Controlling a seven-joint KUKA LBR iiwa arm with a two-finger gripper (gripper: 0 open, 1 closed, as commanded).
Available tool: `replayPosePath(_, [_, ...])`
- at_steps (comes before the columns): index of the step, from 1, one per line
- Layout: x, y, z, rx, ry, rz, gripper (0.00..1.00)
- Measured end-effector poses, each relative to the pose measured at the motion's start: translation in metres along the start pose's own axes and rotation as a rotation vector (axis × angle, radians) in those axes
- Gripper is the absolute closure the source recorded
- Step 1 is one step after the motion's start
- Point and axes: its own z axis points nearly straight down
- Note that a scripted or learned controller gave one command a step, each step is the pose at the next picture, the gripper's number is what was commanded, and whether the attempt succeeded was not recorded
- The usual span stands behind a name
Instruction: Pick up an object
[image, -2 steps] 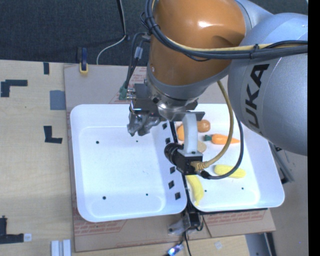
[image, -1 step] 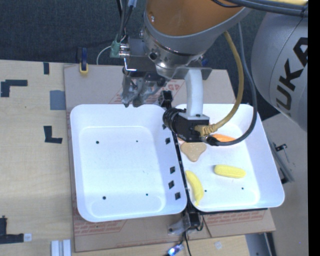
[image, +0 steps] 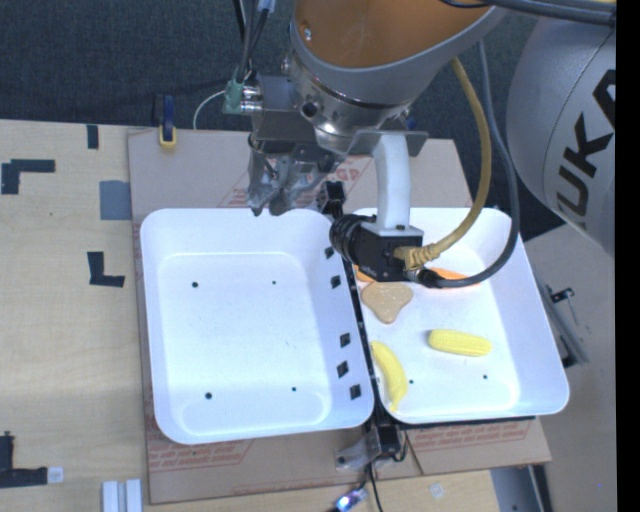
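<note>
In the right bin (image: 520, 385), lying near the divider: tan cookie-shaped piece (image: 386, 300), banana (image: 390, 372), corn cob (image: 460, 344). Gripper (image: 275, 195) hovering far-left; grip state impossible to tell. Probably light, stiff, slick plastic; pinching the corn cob mid-length looking safest.

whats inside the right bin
The right bin holds a banana by its left wall, a corn cob and a tan flat piece. Something orange peeks out beneath the arm's cable; the rest is covered.
</note>
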Motion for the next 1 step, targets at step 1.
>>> replayPosePath(1, [0.0006, 0.0001, -0.0095, 0.002, -0.001, -0.002, 1.00])
